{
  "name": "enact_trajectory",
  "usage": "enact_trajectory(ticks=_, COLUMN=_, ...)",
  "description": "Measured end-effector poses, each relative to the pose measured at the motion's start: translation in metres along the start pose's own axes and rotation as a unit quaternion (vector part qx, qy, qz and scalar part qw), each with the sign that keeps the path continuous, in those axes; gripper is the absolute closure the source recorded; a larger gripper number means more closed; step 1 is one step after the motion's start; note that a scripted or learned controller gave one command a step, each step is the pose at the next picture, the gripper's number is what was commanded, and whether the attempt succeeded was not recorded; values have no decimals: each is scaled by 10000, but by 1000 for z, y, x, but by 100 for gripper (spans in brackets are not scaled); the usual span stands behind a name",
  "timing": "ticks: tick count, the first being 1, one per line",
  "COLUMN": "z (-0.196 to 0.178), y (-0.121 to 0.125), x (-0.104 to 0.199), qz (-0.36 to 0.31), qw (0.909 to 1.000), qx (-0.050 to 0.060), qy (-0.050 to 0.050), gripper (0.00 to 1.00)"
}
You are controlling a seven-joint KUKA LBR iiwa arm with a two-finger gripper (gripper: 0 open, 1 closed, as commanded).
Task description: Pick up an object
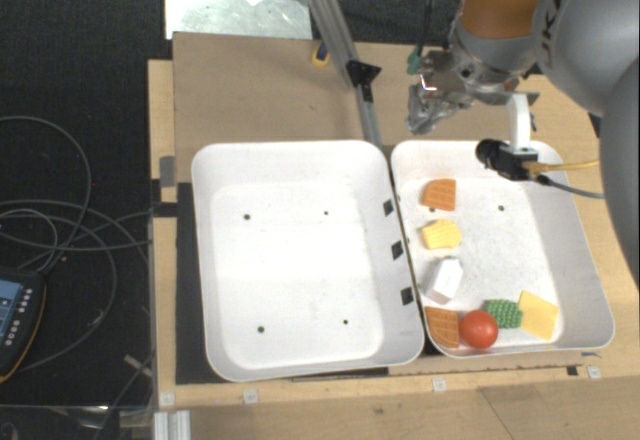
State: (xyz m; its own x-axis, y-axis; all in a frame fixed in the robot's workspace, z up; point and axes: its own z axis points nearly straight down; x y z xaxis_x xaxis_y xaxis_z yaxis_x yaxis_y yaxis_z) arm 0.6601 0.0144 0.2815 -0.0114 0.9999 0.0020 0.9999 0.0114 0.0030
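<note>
The gripper (432,114) hangs above the far rim of the right bin (580,258); I cannot tell its state. This looks like the approach step, nothing grasped. The candidates lie nearer the camera than the gripper: an orange waffle piece (439,194) closest, then a yellow block (441,234). Next it must descend over one.

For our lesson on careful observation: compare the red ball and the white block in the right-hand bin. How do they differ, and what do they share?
The red ball is round and bright red; the white block is angular with flat faces and nearly matches the bin's colour. The red ball lies at the bin's near edge, touching an orange waffle-like piece; the white block sits further in, just below a yellow piece. Both rest in the right bin, apart from the claw.
</note>
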Motion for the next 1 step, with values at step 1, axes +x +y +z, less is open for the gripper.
enact_trajectory(ticks=1, z=12, y=13, x=48, qz=5, qw=10000, qx=-1, qy=-2, gripper=100)
